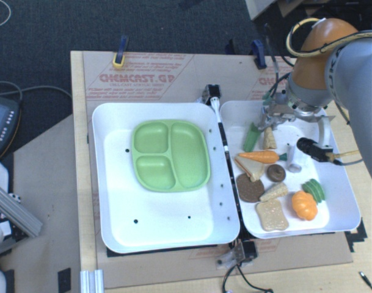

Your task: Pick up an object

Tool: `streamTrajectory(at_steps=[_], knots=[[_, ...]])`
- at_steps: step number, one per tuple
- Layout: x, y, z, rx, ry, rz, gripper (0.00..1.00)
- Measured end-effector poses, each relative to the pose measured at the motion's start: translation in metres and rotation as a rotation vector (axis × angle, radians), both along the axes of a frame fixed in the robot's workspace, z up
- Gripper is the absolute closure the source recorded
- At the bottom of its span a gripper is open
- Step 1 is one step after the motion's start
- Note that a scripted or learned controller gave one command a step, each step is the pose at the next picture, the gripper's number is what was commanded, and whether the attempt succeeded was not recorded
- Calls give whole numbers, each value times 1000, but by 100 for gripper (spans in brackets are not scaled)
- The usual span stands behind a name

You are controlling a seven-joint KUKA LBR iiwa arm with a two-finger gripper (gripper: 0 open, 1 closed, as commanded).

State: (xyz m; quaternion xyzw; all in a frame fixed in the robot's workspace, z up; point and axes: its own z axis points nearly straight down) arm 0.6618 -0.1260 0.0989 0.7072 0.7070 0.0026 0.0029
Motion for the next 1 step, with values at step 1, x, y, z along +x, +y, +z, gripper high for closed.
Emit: streamTrajectory(at_steps=[1], knots=[[10, -1, 60, -2, 0, 1, 100]])
